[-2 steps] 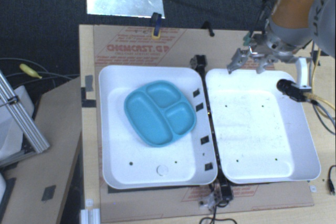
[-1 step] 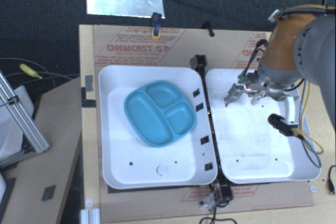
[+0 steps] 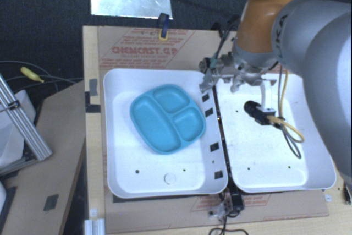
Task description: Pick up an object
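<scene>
Count: one left bin, one right bin, one plate, one arm. The plate, blue with three compartments, is lying flat in the middle of the left bin. The gripper is hanging over the far left part of the right bin, just right of the divide. The plate is sitting to its left and slightly nearer, apart from it. The arm is covering the right bin's far right corner. Gripper opening: cannot tell.
</scene>
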Controlling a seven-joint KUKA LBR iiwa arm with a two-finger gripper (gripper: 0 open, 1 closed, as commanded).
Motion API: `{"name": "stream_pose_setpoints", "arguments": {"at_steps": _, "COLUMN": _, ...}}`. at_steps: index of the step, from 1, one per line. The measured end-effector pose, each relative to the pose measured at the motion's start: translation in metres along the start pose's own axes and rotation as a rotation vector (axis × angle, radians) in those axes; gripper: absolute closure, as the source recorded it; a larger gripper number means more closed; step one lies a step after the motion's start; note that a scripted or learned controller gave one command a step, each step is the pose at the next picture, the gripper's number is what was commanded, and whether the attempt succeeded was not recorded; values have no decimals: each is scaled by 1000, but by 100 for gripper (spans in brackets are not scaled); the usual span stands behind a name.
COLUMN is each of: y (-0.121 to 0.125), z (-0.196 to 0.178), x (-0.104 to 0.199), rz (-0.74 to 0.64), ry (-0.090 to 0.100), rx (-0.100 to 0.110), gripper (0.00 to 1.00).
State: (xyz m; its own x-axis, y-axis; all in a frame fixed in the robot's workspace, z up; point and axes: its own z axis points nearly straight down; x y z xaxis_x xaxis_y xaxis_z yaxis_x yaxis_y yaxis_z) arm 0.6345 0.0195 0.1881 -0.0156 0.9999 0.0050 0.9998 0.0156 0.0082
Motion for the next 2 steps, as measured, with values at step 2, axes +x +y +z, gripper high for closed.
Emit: {"name": "stream_pose_setpoints", "arguments": {"at_steps": 2, "y": -77, "z": -84, "x": 112, "rz": 4, "ry": -1, "rx": 7, "gripper": 0}}
